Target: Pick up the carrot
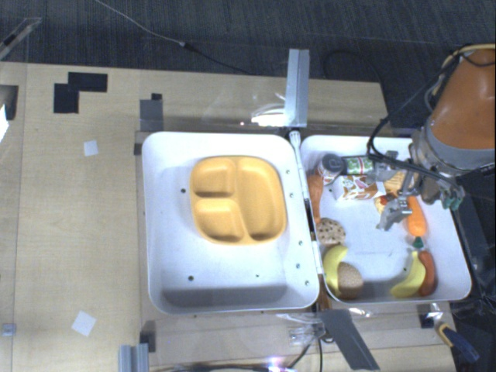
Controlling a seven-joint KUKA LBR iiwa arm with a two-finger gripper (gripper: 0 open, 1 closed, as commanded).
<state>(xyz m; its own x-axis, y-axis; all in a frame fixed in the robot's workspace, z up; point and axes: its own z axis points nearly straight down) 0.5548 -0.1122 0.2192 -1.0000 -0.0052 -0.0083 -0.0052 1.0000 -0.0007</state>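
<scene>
Several foods are being crowded into the right bin, and a wrong catch is being risked. Nearest, a banana and a bread roll are lying along the front wall, with a cookie behind them. The carrot is lying by the right wall, just beside the gripper, whose fingers are being held slightly apart and are gripping nothing. A slip or a nudge against the wall is being judged likely. Farther back, a small can is lying; its label is too blurred to be read.
</scene>
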